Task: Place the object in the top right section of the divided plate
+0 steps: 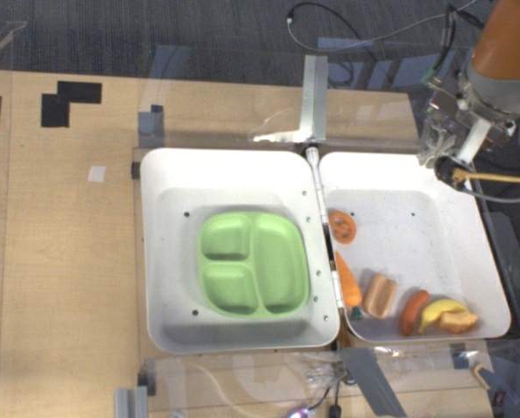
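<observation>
At the near edge of the right bin (469, 259), a cluster of toy food items lies along the front wall: a yellow banana (440, 312) beside a red-orange piece (413, 311), with a tan bread-like piece (459, 322) touching the banana on its right. Just left of these sits a hot dog in a bun (381, 295), and left of that an orange carrot (347, 284) lies against the bin's left wall, near the divider between the bins. Farther back along the same wall rests an orange round slice (341, 225).

The left bin (168, 233) holds the green divided plate (252, 263), set roughly at its centre, with two small sections on the left and one long section on the right. All three sections hold nothing.

Both bins rest on the wooden tabletop (59, 259).

At the far right, the arm (506, 33) hangs above the back right corner of the right bin. The claw (447, 146) is well apart from the food items; whether it is spread or pressed together cannot be told.
</observation>
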Motion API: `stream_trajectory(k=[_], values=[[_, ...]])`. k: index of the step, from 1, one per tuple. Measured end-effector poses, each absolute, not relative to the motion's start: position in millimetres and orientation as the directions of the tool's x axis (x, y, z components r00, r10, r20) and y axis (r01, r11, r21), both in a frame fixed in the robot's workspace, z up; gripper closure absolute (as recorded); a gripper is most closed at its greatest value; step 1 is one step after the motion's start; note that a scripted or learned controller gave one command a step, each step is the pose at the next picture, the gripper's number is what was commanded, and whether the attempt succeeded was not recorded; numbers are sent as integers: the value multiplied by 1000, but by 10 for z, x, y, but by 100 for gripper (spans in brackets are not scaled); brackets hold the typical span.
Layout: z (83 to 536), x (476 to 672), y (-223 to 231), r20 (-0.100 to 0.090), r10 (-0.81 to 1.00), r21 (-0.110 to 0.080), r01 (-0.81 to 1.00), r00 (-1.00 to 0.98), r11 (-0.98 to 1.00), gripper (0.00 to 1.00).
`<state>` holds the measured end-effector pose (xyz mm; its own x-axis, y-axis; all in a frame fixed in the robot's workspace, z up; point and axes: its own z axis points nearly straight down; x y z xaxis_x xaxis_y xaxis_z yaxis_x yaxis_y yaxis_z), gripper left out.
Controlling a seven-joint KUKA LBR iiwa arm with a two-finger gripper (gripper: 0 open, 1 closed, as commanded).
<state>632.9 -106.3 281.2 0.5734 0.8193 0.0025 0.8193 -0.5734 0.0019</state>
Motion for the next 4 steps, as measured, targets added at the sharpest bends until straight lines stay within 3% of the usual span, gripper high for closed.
stream_trajectory(k=[1, 2, 3, 4], values=[[1884, 6272, -389, 1, 902, 1, 902, 431, -431, 100], [1899, 5837, 347, 2, 843, 0, 843, 537, -537, 100], [1899, 5837, 341, 2, 843, 1, 843, 539, -539, 0], [2086, 6039, -109, 2, 827, 2, 827, 562, -562, 0]])
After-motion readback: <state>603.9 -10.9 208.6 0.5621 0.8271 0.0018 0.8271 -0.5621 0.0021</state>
